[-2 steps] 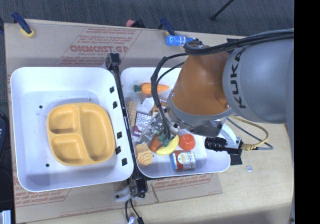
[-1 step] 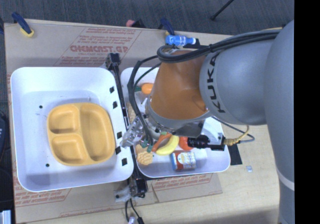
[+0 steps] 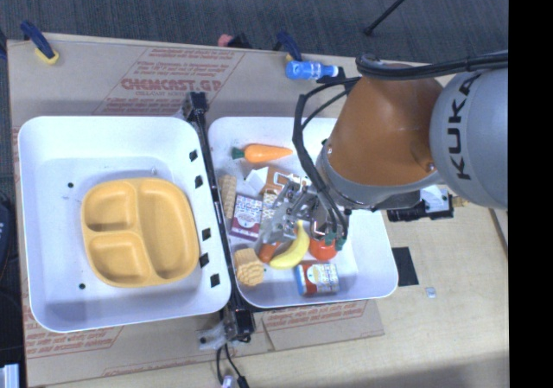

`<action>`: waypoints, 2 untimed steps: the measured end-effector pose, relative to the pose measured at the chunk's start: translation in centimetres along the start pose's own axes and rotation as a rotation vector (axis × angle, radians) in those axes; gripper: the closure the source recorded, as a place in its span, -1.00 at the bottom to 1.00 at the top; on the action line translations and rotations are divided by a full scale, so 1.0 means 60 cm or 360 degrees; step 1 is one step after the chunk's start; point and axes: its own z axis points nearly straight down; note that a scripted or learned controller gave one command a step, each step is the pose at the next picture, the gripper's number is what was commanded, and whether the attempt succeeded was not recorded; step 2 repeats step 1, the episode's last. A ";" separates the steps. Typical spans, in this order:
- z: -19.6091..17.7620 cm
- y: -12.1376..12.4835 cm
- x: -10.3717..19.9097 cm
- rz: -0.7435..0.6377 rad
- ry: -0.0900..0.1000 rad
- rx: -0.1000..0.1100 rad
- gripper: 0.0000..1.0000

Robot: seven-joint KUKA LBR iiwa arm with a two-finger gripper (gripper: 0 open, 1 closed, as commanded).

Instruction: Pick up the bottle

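Note:
My gripper is low in the right bin, over a pile of toy food near its middle. Just below it, a small red-orange item pokes out to the left of a yellow banana; it may be the bottle, but most of it is hidden and I cannot tell. The arm's orange band and grey wrist cover the bin's right half.
Around the gripper lie an orange carrot, a corn cob, a printed box, a red tomato, a small can and a waffle. The left bin holds a yellow divided plate.

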 end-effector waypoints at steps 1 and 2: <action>0.083 0.021 0.008 -0.0726 0.0006 -0.0001 1.00; 0.083 0.021 0.008 -0.0726 0.0006 -0.0001 1.00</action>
